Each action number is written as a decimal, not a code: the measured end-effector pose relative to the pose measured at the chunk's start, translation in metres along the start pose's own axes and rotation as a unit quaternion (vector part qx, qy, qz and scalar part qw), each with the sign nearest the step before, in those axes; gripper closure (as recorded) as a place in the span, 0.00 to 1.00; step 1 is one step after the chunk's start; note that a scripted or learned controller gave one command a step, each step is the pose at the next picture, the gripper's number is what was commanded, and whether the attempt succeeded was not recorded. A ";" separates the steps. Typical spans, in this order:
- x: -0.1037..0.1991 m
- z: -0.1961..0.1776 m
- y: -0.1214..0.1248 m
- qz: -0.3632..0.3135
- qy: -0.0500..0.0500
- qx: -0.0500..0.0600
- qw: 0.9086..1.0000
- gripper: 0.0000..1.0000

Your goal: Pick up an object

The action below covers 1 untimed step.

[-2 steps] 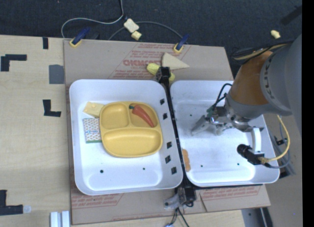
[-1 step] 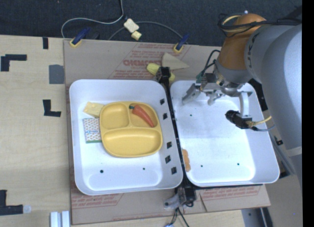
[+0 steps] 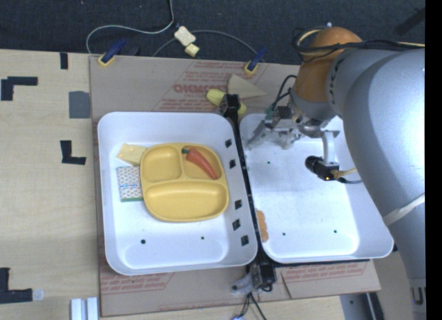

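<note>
Fingers: the gripper is seen low over the far left corner of the right bin; whether the fingers are released or clenched cannot be told, since they are small and blurred against the white floor.
Arm: the grey arm with its orange band is stretched in from the right, covering the far right part of the right bin.
Right bin contents: a small orange-brown object is seen lying against the left wall, well apart from the gripper.
Divider: the two bin walls are joined by a dark strip with clips, standing between gripper and left bin.
Left bin: in the left bin a yellow divided plate is placed, with a red-orange pepper in its far right compartment.
Beside plate: a pale yellow piece and a checked packet are laid touching the plate's left edge.
Desk: a cardboard sheet is spread under both bins on the desk; a yellow object is seen just beyond the left bin's far corner.
</note>
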<state>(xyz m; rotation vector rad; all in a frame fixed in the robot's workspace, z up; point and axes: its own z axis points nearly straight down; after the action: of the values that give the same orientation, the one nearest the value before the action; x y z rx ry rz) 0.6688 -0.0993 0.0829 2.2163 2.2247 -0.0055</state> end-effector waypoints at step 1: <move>-0.135 -0.148 0.000 0.006 -0.004 -0.009 1.000 0.00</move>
<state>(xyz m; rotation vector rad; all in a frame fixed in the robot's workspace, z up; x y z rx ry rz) 0.6691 -0.2338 0.2316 2.2169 2.1978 0.0042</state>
